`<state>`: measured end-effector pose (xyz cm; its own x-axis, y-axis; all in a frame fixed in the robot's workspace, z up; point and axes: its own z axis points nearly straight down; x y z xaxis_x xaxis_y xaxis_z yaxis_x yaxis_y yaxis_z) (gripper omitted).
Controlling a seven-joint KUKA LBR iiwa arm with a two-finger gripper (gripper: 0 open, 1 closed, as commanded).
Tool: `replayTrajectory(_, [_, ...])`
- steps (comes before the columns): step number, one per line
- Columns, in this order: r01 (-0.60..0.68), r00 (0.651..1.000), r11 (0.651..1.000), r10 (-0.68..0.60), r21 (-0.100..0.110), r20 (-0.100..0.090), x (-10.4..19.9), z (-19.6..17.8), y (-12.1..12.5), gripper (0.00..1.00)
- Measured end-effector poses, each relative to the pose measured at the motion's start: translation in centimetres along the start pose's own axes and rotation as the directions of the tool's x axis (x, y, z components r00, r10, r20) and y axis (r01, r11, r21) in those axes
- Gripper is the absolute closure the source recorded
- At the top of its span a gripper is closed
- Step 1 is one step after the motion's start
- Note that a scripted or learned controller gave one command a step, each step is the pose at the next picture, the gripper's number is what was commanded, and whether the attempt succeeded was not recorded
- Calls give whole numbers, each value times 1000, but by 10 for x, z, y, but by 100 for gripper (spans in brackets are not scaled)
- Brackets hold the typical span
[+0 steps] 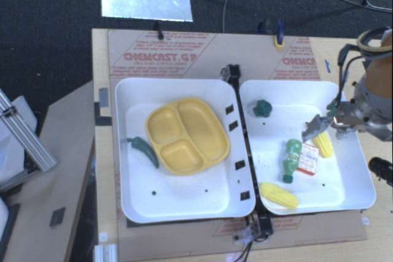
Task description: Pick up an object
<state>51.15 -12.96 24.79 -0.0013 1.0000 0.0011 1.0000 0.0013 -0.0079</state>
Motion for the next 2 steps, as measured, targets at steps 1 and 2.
replayTrajectory(1, [2, 1000, 1000, -2, -10, 2, 0, -5, 2, 0])
replayTrajectory(2, [0, 1000, 1000, 0, -5, 1, -8, 51, 8, 0])
